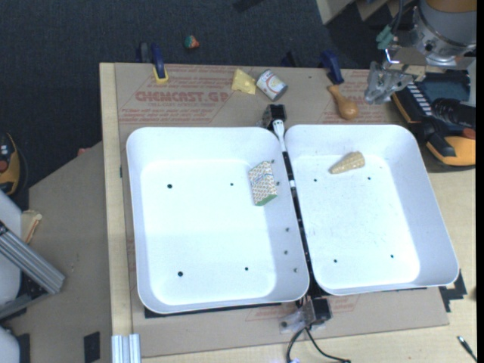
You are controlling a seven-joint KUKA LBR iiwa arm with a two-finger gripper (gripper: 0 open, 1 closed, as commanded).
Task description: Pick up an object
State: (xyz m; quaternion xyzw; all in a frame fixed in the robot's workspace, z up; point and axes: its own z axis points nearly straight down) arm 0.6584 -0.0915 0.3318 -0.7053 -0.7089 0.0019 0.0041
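Observation:
A tan cone-shaped object lies in the upper part of the right bin. A small patterned green-and-white packet rests at the right side of the left bin. My gripper hangs at the top right, above the bench behind the right bin, well clear of both objects. Nothing shows between its fingers.
On the cardboard behind the bins lie a yellow wedge, a small white box and a brown wooden piece. Blue clamps hold the board's back edge. Tools and cables sit at the far right.

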